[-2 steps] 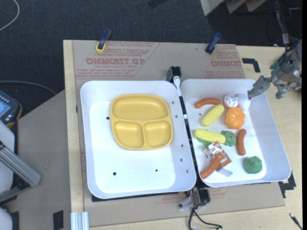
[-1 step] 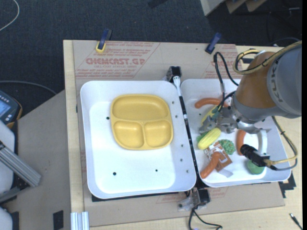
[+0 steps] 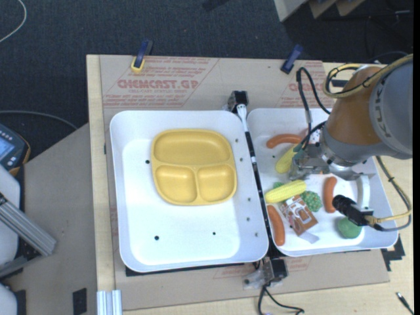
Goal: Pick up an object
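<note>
Two white bins (image 3: 125,176) on cardboard-topped bench (image 3: 197,77), dark carpet (image 3: 65,18) around; claw (image 3: 303,164) state unclear.

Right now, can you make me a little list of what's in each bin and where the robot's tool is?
left bin: yellow divided plate
right bin: toy food, namely corn cob, three sausages, broccoli, a green piece, a brown packet, a yellow piece
arm: reaches over the right bin
tool: low over the yellow piece and corn cob
held item: cannot tell
</note>
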`<action>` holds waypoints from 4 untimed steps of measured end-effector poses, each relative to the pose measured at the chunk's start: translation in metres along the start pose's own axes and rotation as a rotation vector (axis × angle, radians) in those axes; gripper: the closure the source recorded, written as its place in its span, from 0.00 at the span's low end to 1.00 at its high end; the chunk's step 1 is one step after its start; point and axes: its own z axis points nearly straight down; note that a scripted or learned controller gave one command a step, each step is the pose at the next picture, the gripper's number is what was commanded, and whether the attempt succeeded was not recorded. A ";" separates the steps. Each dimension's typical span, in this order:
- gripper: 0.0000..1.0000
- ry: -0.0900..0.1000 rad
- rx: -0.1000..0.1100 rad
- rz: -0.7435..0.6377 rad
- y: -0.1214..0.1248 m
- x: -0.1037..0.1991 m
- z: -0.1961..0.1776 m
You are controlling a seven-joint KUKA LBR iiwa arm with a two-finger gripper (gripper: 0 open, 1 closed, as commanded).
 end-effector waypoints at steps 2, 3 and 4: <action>1.00 0.004 -0.011 -0.007 -0.081 0.140 -0.217; 1.00 0.000 -0.012 0.001 -0.080 0.100 -0.313; 1.00 0.000 0.012 0.005 -0.083 0.047 -0.197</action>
